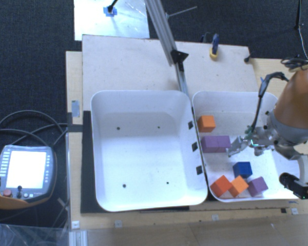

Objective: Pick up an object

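Nearest the camera in the right bin [231, 100] lie a red block [221, 185], an orange block [239, 185] and a purple cube [257, 186], with a blue cube [242, 169] just behind them. Farther back the gripper [238, 146] hovers beside a purple block [215, 143]; I cannot tell how it is set. Beyond sits an orange cube [207, 123], the left bin [100, 137] alongside.
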You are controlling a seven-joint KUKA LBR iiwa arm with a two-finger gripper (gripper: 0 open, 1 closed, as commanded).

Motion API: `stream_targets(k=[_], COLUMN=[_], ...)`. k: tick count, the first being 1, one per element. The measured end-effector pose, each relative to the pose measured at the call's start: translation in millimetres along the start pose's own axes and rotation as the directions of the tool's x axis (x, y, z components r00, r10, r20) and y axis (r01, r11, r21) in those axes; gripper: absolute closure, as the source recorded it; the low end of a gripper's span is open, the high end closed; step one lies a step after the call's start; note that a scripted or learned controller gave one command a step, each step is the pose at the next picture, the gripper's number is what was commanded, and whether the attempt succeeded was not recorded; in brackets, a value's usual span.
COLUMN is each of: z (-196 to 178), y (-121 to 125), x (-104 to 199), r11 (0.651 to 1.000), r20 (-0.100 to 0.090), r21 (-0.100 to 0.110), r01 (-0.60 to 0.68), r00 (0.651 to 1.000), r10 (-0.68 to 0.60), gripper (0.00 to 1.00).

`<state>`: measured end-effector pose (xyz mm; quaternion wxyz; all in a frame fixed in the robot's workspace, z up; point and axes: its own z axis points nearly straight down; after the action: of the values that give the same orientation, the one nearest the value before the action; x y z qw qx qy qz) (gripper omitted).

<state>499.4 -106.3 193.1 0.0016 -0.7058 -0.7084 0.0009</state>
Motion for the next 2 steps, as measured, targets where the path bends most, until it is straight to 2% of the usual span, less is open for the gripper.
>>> stream_targets(k=[1,2], z=[-1.8,56.0], y=[1.0,3.1], x=[0.0,-8.6], r11=[1.000,1.000], r20=[0.000,0.000], r21=[-0.005,0.001], r01=[-0.001,-0.003], r00=[1.000,1.000], r10=[0.001,0.003], gripper=[0.00,0.00])
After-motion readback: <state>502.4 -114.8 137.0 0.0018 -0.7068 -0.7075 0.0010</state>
